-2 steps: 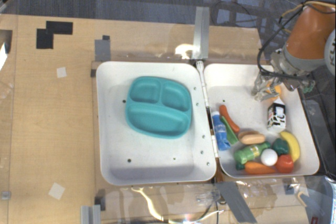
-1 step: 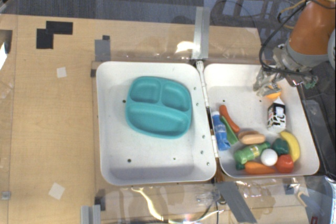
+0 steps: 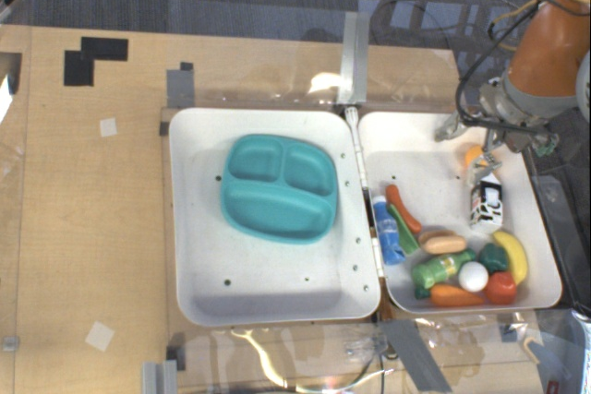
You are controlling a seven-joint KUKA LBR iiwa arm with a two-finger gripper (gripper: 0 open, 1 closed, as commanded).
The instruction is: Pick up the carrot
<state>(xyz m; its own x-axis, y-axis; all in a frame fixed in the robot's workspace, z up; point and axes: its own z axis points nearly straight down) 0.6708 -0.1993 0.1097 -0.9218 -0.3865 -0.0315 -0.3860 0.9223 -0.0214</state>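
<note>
Approach step, judging by position: hovering with gripper over the back of the right bin, spread or pressed together impossible to tell.
Next calls for reaching left and forward to carrot, wedged beside blue tube among crowded toy food; in left bin, just a teal divided plate.

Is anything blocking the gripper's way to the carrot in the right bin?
Nothing visible does. The gripper hovers over the shallow white right bin at its far side; bare floor separates it from the slim orange carrot, lying uncovered beside a green stick and blue tube.
</note>
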